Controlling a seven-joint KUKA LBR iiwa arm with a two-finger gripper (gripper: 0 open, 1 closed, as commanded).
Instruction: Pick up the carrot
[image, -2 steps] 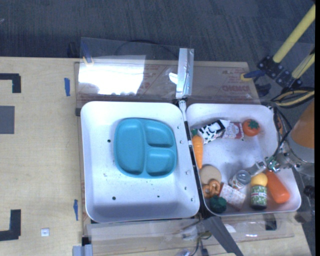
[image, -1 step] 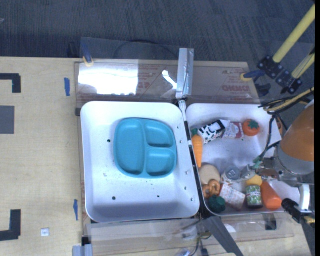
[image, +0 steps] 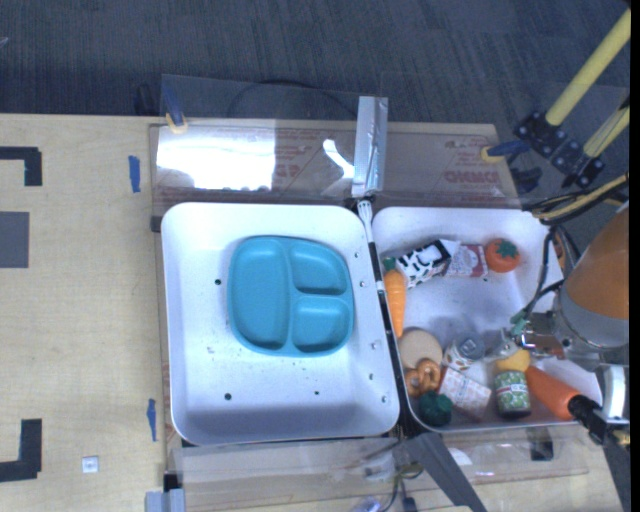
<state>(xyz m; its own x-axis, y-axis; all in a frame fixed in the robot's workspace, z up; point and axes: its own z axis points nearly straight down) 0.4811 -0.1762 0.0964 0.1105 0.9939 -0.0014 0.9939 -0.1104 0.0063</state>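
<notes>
Orange and slim, the carrot (image: 396, 300) lies at nine o'clock in the right bin (image: 455, 222), tight against its left wall. The hand (image: 530, 340), grip state unclear, sits near three o'clock and would do best crossing over, descending with fingers set across the carrot's width, clear of that wall.

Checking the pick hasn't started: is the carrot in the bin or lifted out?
In the bin. The carrot lies lengthwise along the left wall of the right bin, apart from the arm.

Divided plate (image: 291, 295) in left bin (image: 190, 240), carrot (image: 396, 300) along right bin's (image: 470, 222) left wall, tomato (image: 503, 254) far right
</notes>
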